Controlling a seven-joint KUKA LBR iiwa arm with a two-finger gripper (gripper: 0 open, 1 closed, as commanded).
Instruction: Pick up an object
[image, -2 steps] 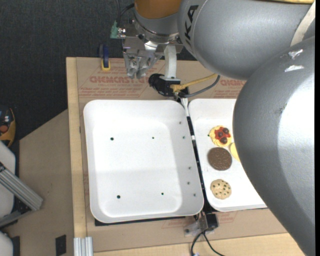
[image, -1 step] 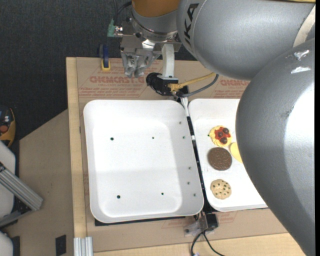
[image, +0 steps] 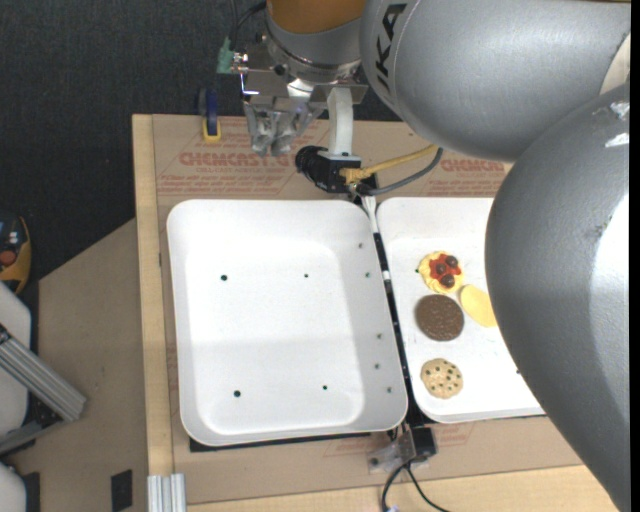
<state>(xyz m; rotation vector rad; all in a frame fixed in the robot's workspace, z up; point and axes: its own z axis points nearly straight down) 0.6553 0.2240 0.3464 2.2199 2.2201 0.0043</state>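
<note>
My gripper (image: 273, 138) hangs above the bench's far edge, beyond the left bin (image: 200, 300), and nothing shows between its fingers. In the right bin (image: 470, 410) lie a small tart with red berries (image: 441, 268), a yellow oval piece (image: 477, 305), a dark brown round cookie (image: 439, 317) and a pale chip cookie (image: 441, 378). All of these sit well to the right of and nearer than the gripper. The big grey arm covers the right bin's right part.
A blue and yellow clamp (image: 210, 113) stands on the bench's far left edge, close to the gripper. The cardboard-coloured bench top (image: 150, 250) rims both bins. A metal rail (image: 40, 375) lies off the bench at lower left.
</note>
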